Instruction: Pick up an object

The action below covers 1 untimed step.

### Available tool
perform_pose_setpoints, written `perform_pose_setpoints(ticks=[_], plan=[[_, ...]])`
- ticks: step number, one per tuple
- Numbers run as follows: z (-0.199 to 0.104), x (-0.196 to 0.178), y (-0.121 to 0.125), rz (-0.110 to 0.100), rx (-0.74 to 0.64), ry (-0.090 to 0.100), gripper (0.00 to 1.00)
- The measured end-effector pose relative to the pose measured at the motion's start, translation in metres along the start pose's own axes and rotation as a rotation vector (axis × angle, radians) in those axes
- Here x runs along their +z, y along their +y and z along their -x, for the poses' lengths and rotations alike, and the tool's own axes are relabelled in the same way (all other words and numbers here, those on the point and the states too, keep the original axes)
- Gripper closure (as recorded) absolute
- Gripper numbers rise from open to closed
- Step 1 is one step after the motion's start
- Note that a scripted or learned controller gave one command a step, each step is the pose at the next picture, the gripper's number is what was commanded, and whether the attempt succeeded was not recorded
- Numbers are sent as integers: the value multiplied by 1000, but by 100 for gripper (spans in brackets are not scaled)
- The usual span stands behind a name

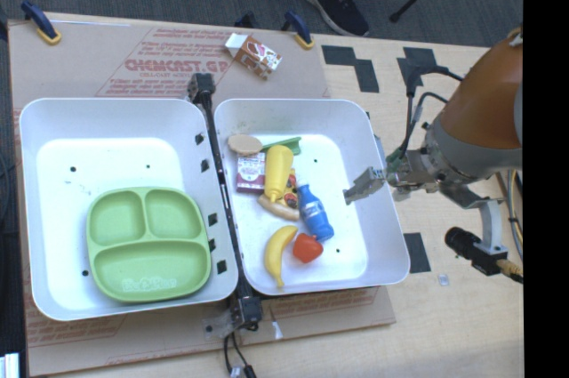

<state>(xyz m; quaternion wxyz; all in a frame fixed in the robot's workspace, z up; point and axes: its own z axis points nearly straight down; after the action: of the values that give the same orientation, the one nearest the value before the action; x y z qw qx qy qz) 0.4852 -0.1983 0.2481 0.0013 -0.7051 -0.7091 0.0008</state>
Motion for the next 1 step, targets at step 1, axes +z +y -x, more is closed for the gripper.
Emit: perform_pose_setpoints(ticks=[1], plan=[[12,151,-9,-2,-2,1,0]])
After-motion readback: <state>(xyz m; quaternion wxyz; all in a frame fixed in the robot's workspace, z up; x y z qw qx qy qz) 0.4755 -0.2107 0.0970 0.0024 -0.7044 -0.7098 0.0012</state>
